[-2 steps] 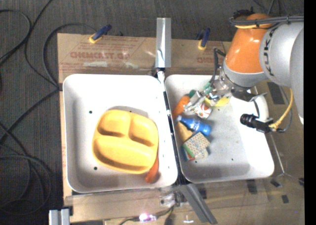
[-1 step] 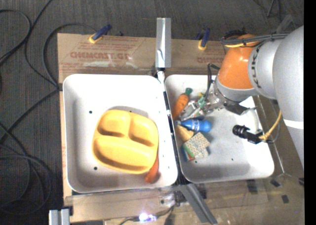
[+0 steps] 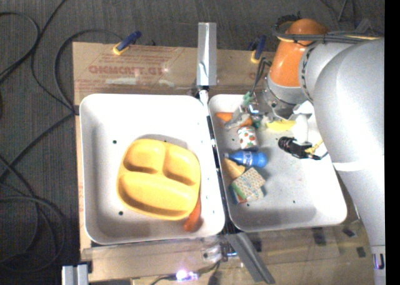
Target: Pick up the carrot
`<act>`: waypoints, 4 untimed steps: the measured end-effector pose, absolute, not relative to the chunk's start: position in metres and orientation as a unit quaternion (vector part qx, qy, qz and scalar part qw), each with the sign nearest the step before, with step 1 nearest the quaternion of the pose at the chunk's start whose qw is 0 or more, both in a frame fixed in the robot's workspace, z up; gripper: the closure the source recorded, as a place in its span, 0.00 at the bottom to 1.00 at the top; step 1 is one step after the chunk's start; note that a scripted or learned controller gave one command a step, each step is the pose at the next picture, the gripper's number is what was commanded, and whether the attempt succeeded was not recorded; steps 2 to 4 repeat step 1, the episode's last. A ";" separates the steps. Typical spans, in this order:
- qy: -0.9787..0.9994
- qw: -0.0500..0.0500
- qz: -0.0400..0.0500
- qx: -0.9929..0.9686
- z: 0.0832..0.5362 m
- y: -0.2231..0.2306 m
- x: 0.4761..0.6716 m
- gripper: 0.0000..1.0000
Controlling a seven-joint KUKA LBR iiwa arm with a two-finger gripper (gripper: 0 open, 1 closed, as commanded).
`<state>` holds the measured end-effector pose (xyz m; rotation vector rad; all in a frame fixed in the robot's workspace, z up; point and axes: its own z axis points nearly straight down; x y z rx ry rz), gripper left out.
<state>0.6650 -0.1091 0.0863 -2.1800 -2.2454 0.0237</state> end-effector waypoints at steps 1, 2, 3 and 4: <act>-0.718 0.010 0.012 -0.696 0.093 -0.109 0.662 1.00; -0.718 0.010 0.012 -0.696 0.093 -0.109 0.662 1.00; -0.718 0.010 0.012 -0.696 0.093 -0.109 0.662 1.00; -0.718 0.010 0.012 -0.696 0.093 -0.109 0.662 1.00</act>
